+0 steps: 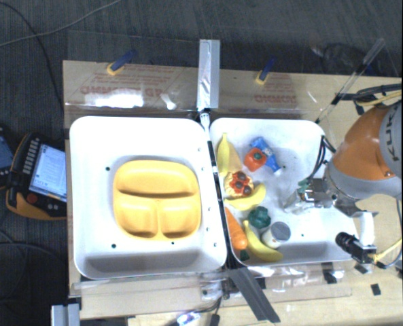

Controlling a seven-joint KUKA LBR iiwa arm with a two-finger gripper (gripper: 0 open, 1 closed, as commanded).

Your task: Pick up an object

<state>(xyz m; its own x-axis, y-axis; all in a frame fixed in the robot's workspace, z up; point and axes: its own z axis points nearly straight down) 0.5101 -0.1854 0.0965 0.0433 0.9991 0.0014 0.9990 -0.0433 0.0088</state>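
The right bin [303,131] holds several small items along its left side. A yellow banana [226,156] lies by the divider. Beside it an orange-red fruit [255,159] rests against a blue packet [266,149]. Below them a red speckled item [240,181] sits on a second banana [254,197]. Further down are a dark green round item [259,216], a grey round can [280,233], an orange carrot [236,232] and a third banana [261,249]. My gripper [302,197] is low over bare bin floor to the right of these items, and nothing shows in it.
The left bin [85,182] bears a yellow divided tray [158,197]. The arm's orange band [368,151] reaches in over the right bin's right wall. A handheld controller [34,178] lies off the bench at the left.
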